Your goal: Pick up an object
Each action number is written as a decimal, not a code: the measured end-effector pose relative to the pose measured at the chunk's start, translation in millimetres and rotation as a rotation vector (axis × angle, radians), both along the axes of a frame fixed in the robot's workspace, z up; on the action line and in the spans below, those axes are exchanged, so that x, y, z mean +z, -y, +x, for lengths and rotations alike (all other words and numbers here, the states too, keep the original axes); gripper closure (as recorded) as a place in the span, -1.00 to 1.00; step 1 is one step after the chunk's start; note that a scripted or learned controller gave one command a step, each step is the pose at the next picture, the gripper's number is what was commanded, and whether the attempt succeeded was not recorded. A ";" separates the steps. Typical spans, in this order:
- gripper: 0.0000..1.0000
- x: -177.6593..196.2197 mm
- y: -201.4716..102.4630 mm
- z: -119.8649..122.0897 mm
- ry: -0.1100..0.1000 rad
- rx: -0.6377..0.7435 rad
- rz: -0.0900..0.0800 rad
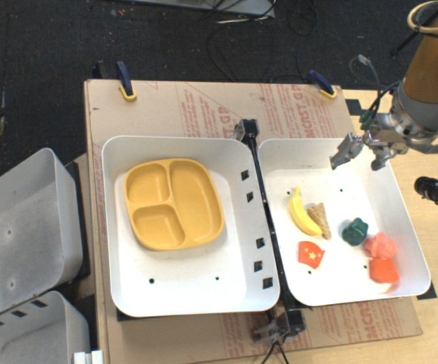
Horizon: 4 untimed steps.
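Right bin (401, 203), right half of the frame, holds your candidates, all in its lower middle to lower right.

1. Banana (303, 212), yellow, toy-sized, lying lengthwise at centre-left of the bin. Likely light, hollow plastic, stiff, with a smooth curved skin that may slide. Take it across its narrow width at mid-length, fingers either side of the curve. Its right flank touches item 2, so one finger has little room there.

2. Tan wedge (320, 219), leaning against the banana's right side. Material unclear; probably light. Awkward while it is crowded.

3. Red block (311, 254) with a yellow mark, below the banana and apart from it. Flat-sided, probably rigid and light; clear space all round. Judged the easiest grip: close on two opposite flat faces.

4. Dark green piece (355, 231), lumpy, right of centre. Uneven surface may tip in the grip.

5. Pink piece (380, 244) and orange-red piece (383, 270), touching each other near the lower right wall. The pink one looks soft or crumpled. The wall and neighbour hamper access.

Pincer (361, 150): upper right of the frame, above the bin's upper edge, well apart from every item. Its two fingers stand spread, nothing between them.

Left bin (117, 279) holds a yellow divided tray (175, 203); not a likely pick.

Both bins rest on the desk (204, 105).
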<state>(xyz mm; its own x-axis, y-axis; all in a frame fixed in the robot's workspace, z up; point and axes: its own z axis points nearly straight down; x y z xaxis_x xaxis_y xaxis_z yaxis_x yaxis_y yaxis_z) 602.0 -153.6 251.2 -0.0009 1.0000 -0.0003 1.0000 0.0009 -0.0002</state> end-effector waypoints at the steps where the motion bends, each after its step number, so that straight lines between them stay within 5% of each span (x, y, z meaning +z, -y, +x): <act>1: -1.00 -61.7 5.5 -1.8 -0.004 -0.003 0.001; 3: -1.00 -161.4 11.3 2.4 -0.003 -0.003 0.001; 4: 1.00 -148.4 11.7 3.7 0.002 -0.003 0.000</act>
<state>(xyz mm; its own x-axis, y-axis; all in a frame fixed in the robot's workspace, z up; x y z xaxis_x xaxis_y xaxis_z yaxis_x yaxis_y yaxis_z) 605.7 -165.2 102.7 0.0022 1.0000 -0.0007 1.0000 -0.0022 0.0020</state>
